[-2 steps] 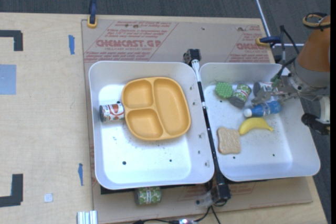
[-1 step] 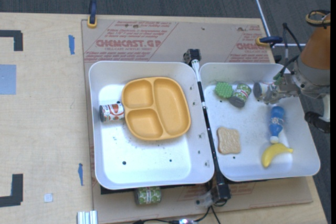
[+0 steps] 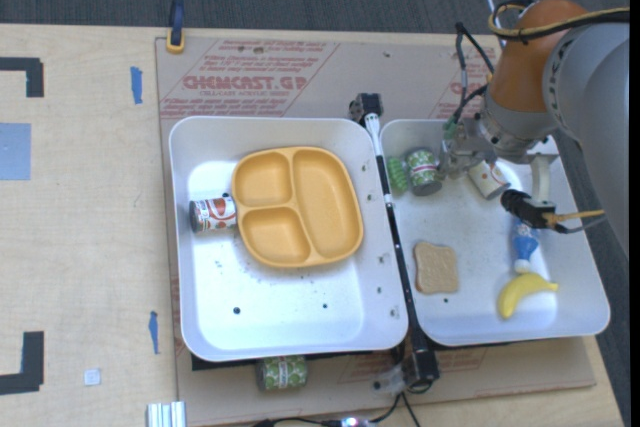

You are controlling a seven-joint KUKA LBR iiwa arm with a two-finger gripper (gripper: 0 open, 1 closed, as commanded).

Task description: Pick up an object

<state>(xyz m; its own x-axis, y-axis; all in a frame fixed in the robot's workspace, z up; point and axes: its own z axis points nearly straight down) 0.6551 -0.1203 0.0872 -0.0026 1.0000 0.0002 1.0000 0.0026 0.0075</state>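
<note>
Camera view, from the bench's near edge: a small green can lies on its side outside the bins, just below the left bin, its long axis running left to right. In the right bin, closest to the front, a yellow banana curves with one tip toward the lower left and the other toward the right. Just above it a blue-and-white tube stands roughly top to bottom across the frame. To their left a slice of toast lies flat. In the left bin, an orange divided plate sits tilted, three compartments facing up, and a red-labelled can lies against its left rim, long axis left to right. Further back in the right bin, a green can lies on its side near the dividing wall, its pale end pointing lower right. Just right of it the gripper hangs low under the grey arm; whether its fingers are apart or together I cannot tell from here.
</note>
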